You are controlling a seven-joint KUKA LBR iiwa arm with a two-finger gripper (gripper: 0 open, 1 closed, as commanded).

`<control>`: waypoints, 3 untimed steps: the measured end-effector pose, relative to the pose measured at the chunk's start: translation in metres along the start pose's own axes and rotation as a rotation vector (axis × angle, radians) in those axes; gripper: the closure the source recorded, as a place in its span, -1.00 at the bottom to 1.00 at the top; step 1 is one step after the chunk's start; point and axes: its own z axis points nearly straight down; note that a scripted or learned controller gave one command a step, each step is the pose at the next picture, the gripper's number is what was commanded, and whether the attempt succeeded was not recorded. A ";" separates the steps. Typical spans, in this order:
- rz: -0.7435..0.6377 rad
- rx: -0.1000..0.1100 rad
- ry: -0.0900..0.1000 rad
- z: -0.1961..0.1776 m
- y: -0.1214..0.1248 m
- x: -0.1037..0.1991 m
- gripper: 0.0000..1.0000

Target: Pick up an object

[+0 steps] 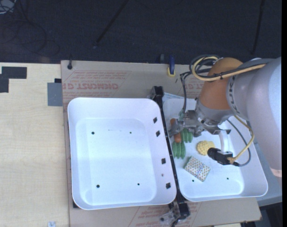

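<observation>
The green ribbed piece [178, 148] serves as the mark for everything here. It lies lengthwise in the right bin [230, 186], close against that bin's left wall, just on the right of the black clips that join the two bins. Beyond those clips, to the left of the green ribbed piece, sits the left bin [116, 101], its white floor dotted with a few small dark holes.

A small orange piece [178, 138] lies at the far end of the green ribbed piece, touching it or nearly so; the view does not settle which. To the right of the green ribbed piece, near but apart from it, rests a yellow knobbly piece [204, 146]. Off its near end, to the right, a patterned packet [197, 168] lies flat and turned at a slant.

The claw [186, 128] hangs low over the far end of the green ribbed piece, just right of the orange piece. Whether the claw is apart, together or clamped on anything cannot be told, as its own body covers its tips. The arm [256, 103] rises from it away to the right of the green ribbed piece, the orange band [218, 89] showing above the wrist.

Both bins stand on a brown printed board [110, 82] laid on the pale bench [25, 150].
</observation>
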 end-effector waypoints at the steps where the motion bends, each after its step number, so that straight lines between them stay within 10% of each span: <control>1: 0.005 0.002 0.000 -0.009 -0.076 0.004 -1.00; 2: 0.010 -0.002 0.000 -0.019 -0.073 0.002 1.00; 3: -0.003 -0.007 0.019 -0.073 -0.077 0.075 1.00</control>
